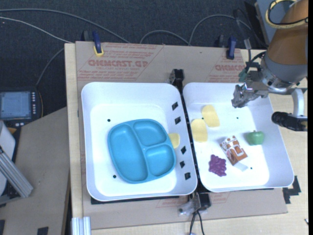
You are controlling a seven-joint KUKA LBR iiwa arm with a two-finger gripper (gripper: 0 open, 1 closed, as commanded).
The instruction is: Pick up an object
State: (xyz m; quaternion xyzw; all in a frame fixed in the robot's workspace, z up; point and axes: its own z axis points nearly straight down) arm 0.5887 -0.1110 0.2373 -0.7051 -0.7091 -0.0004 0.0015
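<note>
Pincer (241, 98) poised above right bin (279, 175), near yellow pieces (210, 114); opening impossible to tell, nothing visibly held. Probably lining up over loose items to pick one.
</note>
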